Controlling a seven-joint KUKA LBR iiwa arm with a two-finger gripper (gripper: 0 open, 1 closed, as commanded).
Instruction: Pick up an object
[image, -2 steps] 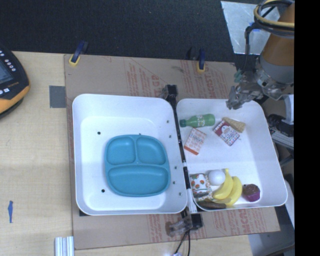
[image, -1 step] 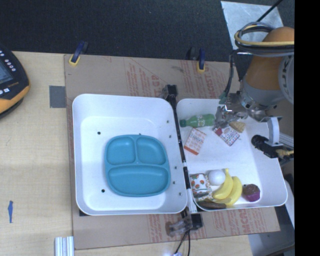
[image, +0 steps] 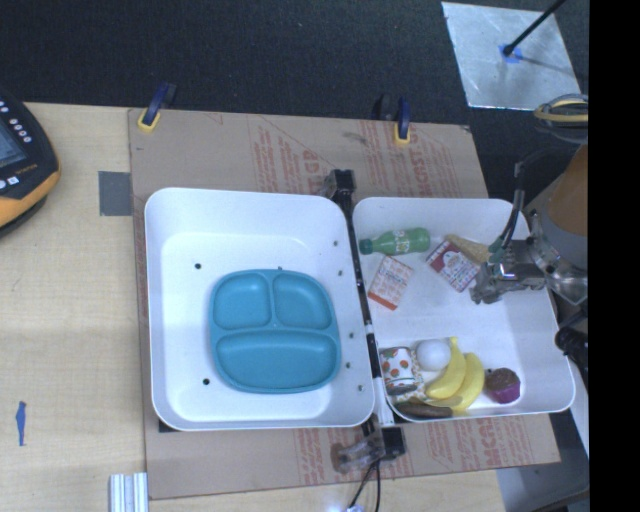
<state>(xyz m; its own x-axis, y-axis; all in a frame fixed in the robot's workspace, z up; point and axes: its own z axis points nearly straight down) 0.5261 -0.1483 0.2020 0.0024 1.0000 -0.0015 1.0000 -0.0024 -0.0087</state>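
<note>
My gripper (image: 489, 288) hangs low over the right bin (image: 530, 330), near its right wall. Just left of it lies a red and white snack packet (image: 452, 267), close to the gripper or touching it. A green bottle (image: 396, 242) lies on its side at the bin's far edge. A second red and white packet (image: 389, 281) rests by the bin's left wall. At the near edge sit a yellow banana bunch (image: 456, 378), a white ball (image: 433, 354), a small patterned carton (image: 399, 368) and a purple round thing (image: 502, 385).
The left bin (image: 175, 330) holds a blue divided plate (image: 274, 330). Blue and yellow clamps (image: 401, 120) pin the cardboard under the bins. A yellow and black pendant (image: 18, 165) lies at the bench's far left.
</note>
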